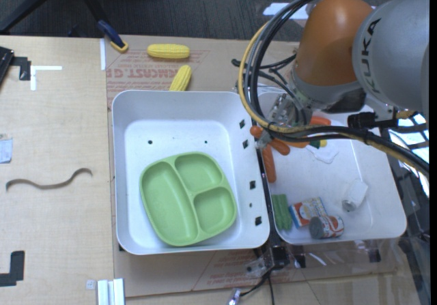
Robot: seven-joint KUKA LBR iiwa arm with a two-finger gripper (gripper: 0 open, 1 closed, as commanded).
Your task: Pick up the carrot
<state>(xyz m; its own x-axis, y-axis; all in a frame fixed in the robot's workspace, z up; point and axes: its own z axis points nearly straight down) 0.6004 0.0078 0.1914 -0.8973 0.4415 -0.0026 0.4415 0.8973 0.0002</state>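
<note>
Arm low over carrot (right bin)

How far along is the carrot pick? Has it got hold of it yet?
Done: the arm has reached over the right bin. In hand: its wrist hangs above the carrots by that bin's left wall; cables hide any grasp. Left: a confirmed grip and the lift.

The bench bears two white bins, two corn cobs and a cord.

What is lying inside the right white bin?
Orange carrot pieces by the left wall, a green item and a small can near the front. The arm covers the back part.
</note>
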